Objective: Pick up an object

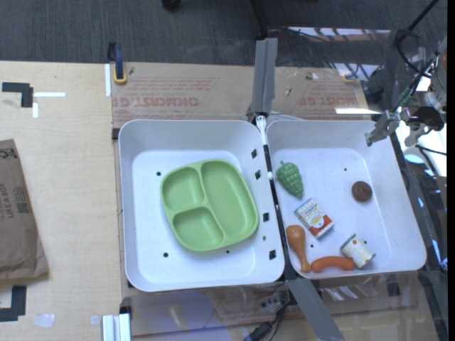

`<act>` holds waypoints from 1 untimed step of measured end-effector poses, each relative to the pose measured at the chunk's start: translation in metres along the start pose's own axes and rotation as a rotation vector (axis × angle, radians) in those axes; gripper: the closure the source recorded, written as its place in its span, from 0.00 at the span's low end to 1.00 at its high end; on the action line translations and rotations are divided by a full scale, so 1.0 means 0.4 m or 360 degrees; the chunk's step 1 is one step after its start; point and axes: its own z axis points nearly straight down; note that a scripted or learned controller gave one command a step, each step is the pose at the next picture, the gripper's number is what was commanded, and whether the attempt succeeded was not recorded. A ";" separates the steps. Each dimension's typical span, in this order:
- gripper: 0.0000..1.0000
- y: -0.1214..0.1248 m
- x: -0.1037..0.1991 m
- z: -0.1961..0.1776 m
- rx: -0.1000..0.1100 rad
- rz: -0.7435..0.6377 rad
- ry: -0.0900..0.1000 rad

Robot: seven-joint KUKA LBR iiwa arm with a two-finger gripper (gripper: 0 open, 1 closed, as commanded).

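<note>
Pincer (382,128), finger state unclear, over right white bin (398,183) rim; grey carpet (85,20) beyond.

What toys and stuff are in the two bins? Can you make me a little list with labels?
left bin: green tray with three sections
right bin: six small things
near divider: green grapes
middle: small carton
far right: brown cookie
front edge: drumstick, sausage, small can
touching: drumstick and sausage meet at the front
arm: top right, above the right bin's corner
end effector: too blurred to read
</note>
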 end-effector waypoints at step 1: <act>0.00 -0.124 -0.048 -0.025 -0.0001 0.0081 -0.0001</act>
